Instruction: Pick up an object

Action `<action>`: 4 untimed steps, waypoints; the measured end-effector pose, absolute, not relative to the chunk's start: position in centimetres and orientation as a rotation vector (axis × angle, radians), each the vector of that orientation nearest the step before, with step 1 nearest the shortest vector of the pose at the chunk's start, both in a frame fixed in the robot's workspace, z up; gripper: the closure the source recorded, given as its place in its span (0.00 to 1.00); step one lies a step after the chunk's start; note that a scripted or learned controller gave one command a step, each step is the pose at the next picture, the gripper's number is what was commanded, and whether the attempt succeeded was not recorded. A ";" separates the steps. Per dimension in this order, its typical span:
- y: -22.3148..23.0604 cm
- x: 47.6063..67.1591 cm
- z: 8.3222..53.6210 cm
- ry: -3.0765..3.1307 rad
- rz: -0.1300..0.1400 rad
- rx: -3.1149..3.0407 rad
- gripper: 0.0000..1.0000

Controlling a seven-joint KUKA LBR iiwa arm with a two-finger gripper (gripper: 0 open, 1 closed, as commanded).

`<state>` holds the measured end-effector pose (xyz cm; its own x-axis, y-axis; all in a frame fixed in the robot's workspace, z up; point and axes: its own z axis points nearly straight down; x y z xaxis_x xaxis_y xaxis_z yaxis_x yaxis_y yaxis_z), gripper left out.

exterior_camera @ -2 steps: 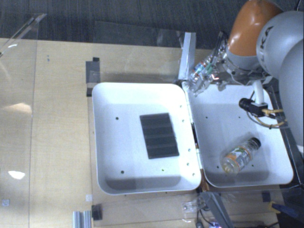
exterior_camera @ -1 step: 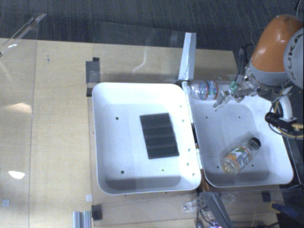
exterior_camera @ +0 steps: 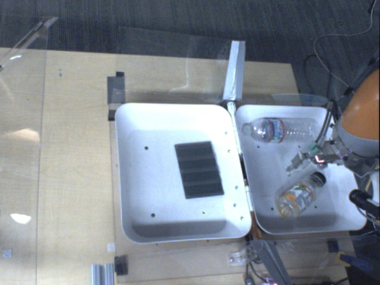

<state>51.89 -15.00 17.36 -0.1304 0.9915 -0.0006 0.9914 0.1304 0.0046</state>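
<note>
Just below gripper (exterior_camera: pixel 304 158), tilted bottle (exterior_camera: pixel 301 196)

I see two white bins (exterior_camera: pixel 178 233) on a pale wood table (exterior_camera: pixel 59 159), a ribbed black block (exterior_camera: pixel 199 170), and clear bottles, one blue-and-red labelled (exterior_camera: pixel 282 129), one yellowish (exterior_camera: pixel 300 196).

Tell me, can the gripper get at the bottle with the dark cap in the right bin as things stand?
Probably yes. The gripper hangs just above that bottle, and nothing lies between them; the other bottle rests apart, near the right bin's far wall.
</note>
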 end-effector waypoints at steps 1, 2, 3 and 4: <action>-20.2 49.1 8.9 2.441 0.008 1.958 0.00; -12.5 49.7 9.0 2.553 0.013 1.802 0.00; -12.3 50.0 10.2 2.550 0.021 1.798 1.00; -12.3 50.0 10.2 2.550 0.021 1.798 0.00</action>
<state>50.02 -12.30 10.21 -0.3359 0.9419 -0.0096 0.9416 0.3360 0.0231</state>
